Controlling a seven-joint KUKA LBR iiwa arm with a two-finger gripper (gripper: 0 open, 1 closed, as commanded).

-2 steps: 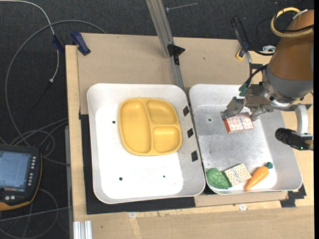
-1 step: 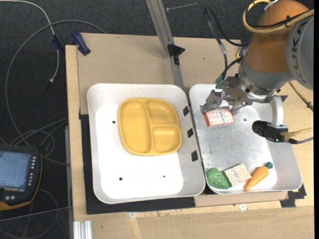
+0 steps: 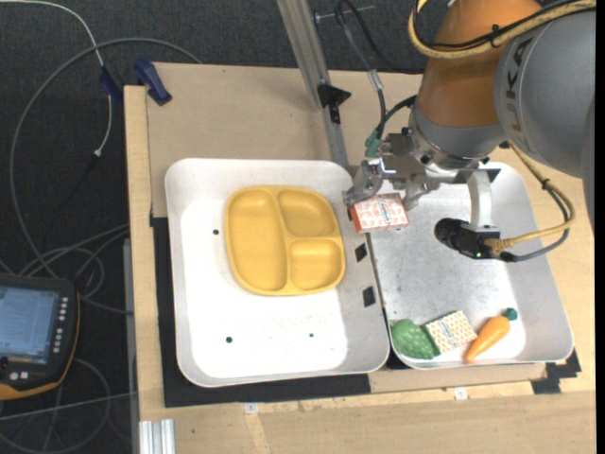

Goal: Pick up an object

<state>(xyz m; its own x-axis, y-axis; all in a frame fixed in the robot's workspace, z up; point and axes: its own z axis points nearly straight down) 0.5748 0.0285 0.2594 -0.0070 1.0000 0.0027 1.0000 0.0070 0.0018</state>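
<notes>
end effector [image 3: 380, 192]: hanging over the top-left corner of the right bin [image 3: 539, 253], right at the divide between the two bins. honestly can't tell how wide it's open.

small red-and-white box [image 3: 380, 215]: sits just under it, tilted. might be pinched, might only be touching, can't say.

risk: box is so near the bin wall that it could slip or get knocked out if the grip is only on a corner.

other stuff: carrot [image 3: 488, 336], green thing [image 3: 413, 338], patterned block [image 3: 449, 330] down at the right bin's bottom edge; yellow divided plate [image 3: 284, 239] in the left bin [image 3: 189, 253].

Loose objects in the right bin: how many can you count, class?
4: a red-and-white box at the gripper, plus a green item, checkered block and carrot along the near edge. The arm may hide others.
</notes>
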